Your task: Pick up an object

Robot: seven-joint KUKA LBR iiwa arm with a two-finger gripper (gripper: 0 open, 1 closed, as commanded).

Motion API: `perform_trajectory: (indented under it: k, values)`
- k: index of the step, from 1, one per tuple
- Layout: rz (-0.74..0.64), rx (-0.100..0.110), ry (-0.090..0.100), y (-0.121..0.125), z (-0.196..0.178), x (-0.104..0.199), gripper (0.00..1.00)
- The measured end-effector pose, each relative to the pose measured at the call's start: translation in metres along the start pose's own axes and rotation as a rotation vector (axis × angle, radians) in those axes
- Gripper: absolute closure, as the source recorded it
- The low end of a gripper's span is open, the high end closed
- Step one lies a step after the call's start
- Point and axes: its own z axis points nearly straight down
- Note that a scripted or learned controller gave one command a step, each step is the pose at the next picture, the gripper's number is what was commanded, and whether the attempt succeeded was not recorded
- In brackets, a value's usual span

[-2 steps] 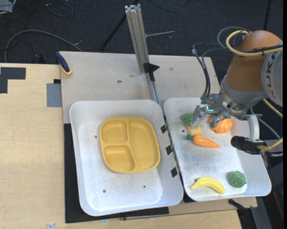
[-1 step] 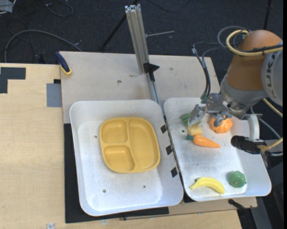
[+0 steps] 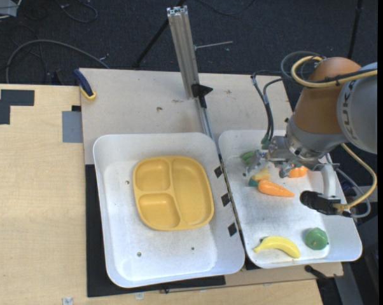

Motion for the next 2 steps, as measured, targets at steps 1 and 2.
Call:
perform_trajectory:
  k: [1,2]
  values:
    - [0.001,0.002,0.000,-0.002,0.045,-0.005,0.00]
    - [0.005,-0.026,-0.007,0.004,0.079,-0.008,0.00]
